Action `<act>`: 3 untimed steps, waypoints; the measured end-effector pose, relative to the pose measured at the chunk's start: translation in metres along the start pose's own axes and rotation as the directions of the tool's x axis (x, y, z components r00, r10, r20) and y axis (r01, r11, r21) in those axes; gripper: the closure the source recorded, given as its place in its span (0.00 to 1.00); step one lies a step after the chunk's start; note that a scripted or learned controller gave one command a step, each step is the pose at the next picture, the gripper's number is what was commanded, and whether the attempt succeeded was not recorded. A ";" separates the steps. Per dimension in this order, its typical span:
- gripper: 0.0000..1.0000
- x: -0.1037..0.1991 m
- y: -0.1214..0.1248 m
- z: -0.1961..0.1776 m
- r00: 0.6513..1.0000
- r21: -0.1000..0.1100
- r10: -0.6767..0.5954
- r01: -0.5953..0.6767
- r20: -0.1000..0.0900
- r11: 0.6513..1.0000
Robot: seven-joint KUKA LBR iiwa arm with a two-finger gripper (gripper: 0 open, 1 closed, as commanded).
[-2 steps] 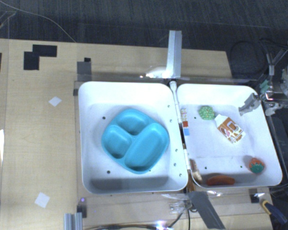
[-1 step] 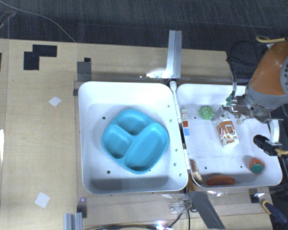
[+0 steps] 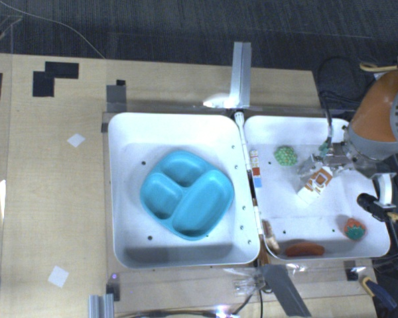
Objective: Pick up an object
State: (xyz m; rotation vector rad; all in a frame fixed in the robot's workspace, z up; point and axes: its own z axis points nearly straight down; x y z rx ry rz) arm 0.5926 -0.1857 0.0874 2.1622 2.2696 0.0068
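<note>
We see the gripper (image 3: pixel 320 166) over the right bin (image 3: pixel 288 234) | fingers: we cannot tell | small white-and-orange box (image 3: pixel 316 183) just below it | green ball (image 3: pixel 285 156) nearby | blue dish (image 3: pixel 187 194) in left bin (image 3: pixel 129 177)

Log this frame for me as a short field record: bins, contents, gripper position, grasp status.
left bin: holds a blue sectioned plate
right bin: green ball, small white and orange box, brown sausage-shaped item, orange and green toy
gripper: in the right bin, directly over the box's upper end
grasp status: unclear; jaws hard to make out against the box
</note>
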 end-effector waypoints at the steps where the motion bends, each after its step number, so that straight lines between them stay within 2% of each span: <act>1: 1.00 0.000 0.003 -0.012 1.000 -0.007 -0.002 0.002 0.002 1.000; 2: 1.00 -0.019 -0.012 -0.001 0.972 -0.002 0.237 -0.237 0.000 0.972; 3: 1.00 0.018 -0.073 -0.106 0.949 0.005 0.316 -0.316 0.000 0.949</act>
